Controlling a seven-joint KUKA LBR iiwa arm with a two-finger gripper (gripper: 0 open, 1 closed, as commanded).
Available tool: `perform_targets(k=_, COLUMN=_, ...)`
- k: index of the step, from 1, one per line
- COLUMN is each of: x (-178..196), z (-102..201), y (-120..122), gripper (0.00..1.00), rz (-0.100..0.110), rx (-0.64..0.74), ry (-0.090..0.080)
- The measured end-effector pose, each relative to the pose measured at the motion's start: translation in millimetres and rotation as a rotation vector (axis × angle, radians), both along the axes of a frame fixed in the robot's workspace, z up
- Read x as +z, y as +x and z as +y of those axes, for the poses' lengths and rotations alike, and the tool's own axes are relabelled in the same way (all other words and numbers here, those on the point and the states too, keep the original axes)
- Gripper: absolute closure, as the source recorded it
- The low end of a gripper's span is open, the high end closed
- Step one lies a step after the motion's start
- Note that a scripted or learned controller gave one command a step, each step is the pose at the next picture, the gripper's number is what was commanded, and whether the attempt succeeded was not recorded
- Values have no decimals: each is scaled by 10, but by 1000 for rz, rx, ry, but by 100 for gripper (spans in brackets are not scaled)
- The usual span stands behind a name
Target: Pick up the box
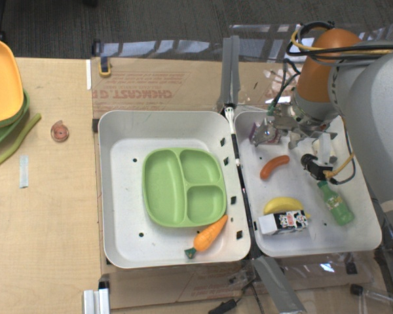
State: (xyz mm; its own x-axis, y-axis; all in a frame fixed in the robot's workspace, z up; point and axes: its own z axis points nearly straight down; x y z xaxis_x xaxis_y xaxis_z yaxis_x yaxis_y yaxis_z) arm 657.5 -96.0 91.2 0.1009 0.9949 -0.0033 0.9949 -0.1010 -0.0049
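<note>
Camera view: the gripper (265, 135) is low over the far part of the right bin (360, 241), and I cannot tell if it is open or closed. Just toward the camera from it lies a red sausage (274, 167). Further that way is a banana (283, 205), and the box (285, 222) lies touching it, well apart from the gripper. To its right lies a green bottle (335, 205). The left bin (111, 195) holds a green divided plate (184, 187) and a carrot (208, 235)
</note>
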Motion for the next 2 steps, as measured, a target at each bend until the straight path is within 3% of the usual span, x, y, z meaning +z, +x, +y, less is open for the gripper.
perform_targets(k=1, x=92, z=5, y=3, gripper=100, rz=0, rx=4, ry=-1)
perform_targets(k=2, x=1263, z=-335, y=19, gripper=100, rz=-7, rx=618, ry=1)
